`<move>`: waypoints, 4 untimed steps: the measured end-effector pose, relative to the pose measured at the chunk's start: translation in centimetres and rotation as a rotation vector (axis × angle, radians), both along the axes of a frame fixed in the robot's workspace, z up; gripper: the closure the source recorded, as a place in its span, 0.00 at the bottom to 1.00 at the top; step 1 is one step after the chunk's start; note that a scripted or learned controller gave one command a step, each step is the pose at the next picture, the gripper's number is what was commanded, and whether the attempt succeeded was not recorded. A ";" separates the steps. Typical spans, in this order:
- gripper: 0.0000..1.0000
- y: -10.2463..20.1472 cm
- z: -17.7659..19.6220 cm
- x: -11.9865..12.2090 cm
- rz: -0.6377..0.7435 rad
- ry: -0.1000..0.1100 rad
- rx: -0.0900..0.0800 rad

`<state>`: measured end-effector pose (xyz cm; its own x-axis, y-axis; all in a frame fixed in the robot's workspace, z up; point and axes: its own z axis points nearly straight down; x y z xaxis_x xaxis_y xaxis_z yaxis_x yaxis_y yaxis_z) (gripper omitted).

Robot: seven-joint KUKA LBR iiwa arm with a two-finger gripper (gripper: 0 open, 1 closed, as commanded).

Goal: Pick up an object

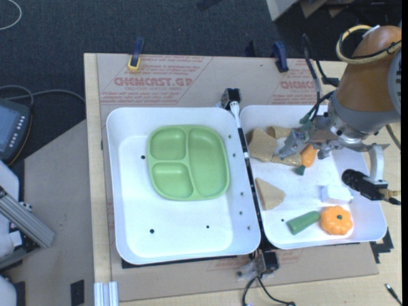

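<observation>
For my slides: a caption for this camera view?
Gripper low over food toys in the right bin; green tray in the left bin.

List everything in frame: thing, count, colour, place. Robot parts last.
left bin: 1, white, left half of the bench
divided plate: 1, light green, three compartments, in the left bin
right bin: 1, white, beside the left bin
tan wedges: 2 or 3, tan, right bin, along its left and upper part
carrot-like piece: 1, orange, right bin, under the gripper
green piece: 1, green, right bin, near edge
pumpkin: 1, orange, right of the green piece
clamps: 2, one yellow and blue, one blue, far edge of the board
arm: 1, grey with orange band, from the right
gripper: 1, grey, low over the right bin's upper part
</observation>
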<state>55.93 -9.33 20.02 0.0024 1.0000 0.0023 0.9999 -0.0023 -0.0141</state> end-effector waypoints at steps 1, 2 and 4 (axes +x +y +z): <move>0.00 0.0 0.7 0.3 0.002 -0.013 -0.002; 0.00 -0.4 -4.9 1.1 0.001 -0.007 -0.001; 0.00 -1.2 -11.1 0.9 0.000 -0.019 -0.005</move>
